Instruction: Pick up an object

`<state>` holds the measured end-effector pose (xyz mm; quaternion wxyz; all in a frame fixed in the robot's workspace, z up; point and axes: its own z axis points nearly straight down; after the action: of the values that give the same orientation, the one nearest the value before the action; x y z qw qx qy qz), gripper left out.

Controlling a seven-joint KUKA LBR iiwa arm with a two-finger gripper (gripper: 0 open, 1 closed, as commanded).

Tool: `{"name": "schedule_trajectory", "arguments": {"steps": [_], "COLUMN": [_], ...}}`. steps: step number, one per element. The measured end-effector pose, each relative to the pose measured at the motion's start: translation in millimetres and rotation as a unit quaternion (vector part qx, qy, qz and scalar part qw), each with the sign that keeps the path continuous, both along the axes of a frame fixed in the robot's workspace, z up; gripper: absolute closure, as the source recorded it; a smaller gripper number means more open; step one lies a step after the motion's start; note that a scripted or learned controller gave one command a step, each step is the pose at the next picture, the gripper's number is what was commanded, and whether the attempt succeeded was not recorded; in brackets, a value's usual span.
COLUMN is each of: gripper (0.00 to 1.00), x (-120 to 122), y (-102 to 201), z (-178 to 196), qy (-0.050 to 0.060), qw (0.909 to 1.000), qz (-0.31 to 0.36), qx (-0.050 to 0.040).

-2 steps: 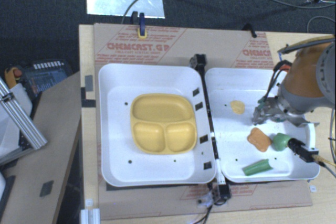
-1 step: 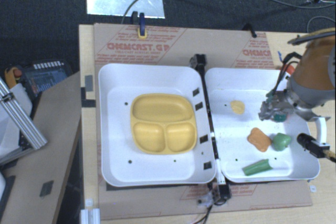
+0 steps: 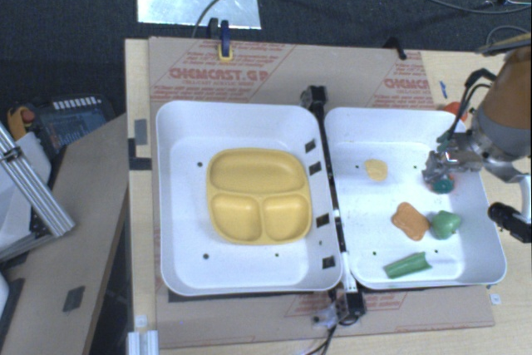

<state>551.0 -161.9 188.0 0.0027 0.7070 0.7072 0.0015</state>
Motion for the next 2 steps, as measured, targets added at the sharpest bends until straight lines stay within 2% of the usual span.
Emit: {"name": "schedule_trajectory", "arguments": {"steps": [1, 2], "gripper": [1.0, 1.0], "x": [1, 4], "y": [0, 59], "z": [27, 36], "qy": [0.001, 0.001], "qw": [1.0, 1.0], "qz": [0.002, 0.005], "qx": [0.0002, 0.0019]}}
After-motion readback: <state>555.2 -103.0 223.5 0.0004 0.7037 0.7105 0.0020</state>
